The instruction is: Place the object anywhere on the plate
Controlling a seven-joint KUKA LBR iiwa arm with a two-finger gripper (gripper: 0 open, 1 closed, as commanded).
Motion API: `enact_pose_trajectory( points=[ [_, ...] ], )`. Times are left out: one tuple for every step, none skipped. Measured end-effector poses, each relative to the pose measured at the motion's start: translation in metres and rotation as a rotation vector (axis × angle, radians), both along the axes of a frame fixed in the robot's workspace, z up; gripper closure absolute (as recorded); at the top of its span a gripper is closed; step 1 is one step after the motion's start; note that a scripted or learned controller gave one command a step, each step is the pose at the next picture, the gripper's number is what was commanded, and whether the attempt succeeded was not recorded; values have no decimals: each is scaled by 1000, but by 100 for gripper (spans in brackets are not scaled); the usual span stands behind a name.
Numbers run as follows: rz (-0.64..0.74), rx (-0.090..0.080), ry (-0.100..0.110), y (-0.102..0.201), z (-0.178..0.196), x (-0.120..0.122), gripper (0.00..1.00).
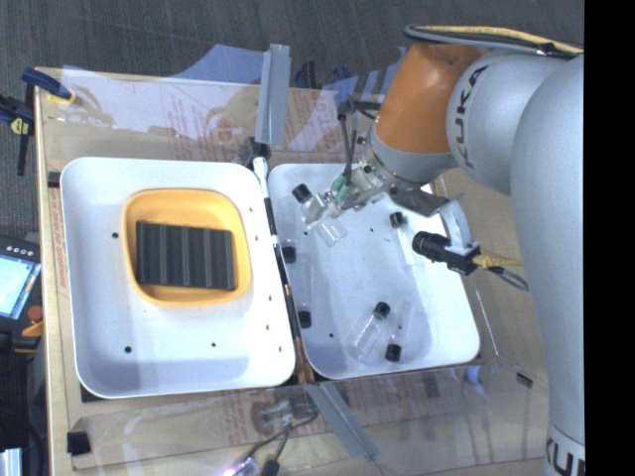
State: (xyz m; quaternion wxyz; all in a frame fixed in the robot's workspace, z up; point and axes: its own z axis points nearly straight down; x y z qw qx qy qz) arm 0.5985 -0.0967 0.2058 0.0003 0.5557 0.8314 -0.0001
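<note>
Where the grey arm [526, 147] reaches in from 3 o'clock, its orange band [422, 97] sits over the upper edge of the right bin [451, 340]. Claw [332, 201] hangs low at about 11 o'clock within that bin, close above the bin floor. Whether its fingers are parted or closed, cannot tell; clutter of wrist hardware and clear plastic blurs the tip.

Small clear vials with black caps lie scattered in the right bin. One vial [303, 194] lies just beside the claw tip, toward 9 o'clock of it; contact cannot be judged. Another clear piece [330, 232] rests just below the claw, toward 6 o'clock. A pair of vials [372, 330] lies near the bin's 6 o'clock edge, well apart from the claw. A single black cap [398, 220] sits near the bin's centre, toward 1 o'clock.

Left bin [99, 345] holds the yellow plate [179, 208], set toward 12 o'clock of the bin. A dark ribbed rectangular insert [187, 256] lies flat on the plate's middle.

Both bins rest side by side on the surface [149, 127], touching along their inner rims.
</note>
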Motion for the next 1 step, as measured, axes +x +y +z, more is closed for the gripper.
enact_pose_trajectory(
  points=[
    [155, 0, 3, 69, 14, 16, 100]
  ],
)
